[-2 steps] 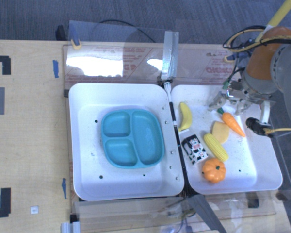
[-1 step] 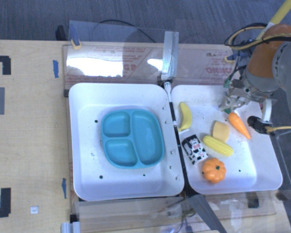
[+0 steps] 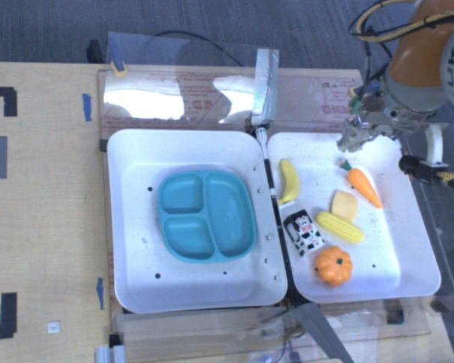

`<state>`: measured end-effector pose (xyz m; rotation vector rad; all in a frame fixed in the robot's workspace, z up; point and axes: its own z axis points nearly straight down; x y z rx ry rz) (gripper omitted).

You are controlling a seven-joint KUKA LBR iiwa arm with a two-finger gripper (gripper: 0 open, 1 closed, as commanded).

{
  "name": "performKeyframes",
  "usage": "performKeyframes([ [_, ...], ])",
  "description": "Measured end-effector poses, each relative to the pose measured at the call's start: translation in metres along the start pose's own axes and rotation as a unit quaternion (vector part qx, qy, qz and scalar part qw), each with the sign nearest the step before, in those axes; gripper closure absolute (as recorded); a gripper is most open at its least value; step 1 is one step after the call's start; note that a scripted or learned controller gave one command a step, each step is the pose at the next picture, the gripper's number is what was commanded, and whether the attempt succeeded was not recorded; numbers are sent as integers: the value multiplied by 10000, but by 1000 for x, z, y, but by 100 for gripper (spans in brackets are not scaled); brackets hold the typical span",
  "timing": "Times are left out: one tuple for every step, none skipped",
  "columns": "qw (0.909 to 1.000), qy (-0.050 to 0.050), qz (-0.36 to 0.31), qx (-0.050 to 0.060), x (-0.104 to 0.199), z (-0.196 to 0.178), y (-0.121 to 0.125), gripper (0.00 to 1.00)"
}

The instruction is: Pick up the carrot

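The carrot (image 3: 364,186) lies in the upper right part of the right bin (image 3: 420,267), its green stub pointing to the upper left of the frame and its tip to the lower right. Nothing rests on it; a pale yellow block (image 3: 345,205) sits just below and left of it, with a corn cob (image 3: 340,227) below that. A pumpkin (image 3: 333,265), a small cow-patterned toy (image 3: 304,232) and a banana (image 3: 288,181) lie further left and lower in the same bin. The left bin (image 3: 129,203) holds a blue divided plate (image 3: 207,215).

The hand (image 3: 356,138) hangs above the bin's upper edge, just up and left of the carrot's green end, with nothing between its fingers; whether they stand apart or together I cannot tell at this size.

This looks like the approach step, before any grasp. The next move likely calls for shifting the hand toward the lower right over the carrot's thick middle, turning the fingers to straddle it across its width, then descending without nudging the yellow block.
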<state>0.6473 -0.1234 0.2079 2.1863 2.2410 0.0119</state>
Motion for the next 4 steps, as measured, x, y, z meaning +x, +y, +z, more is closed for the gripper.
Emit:
performKeyframes([
  [10000, 4, 10, 49, -1, 5, -2, 0],
  [9998, 3, -207, 37, -41, 120, -35, 0],
  [9998, 0, -201, 15, -41, 109, -34, 100],
  [9998, 10, 202, 11, 11, 22, 23, 100],
])
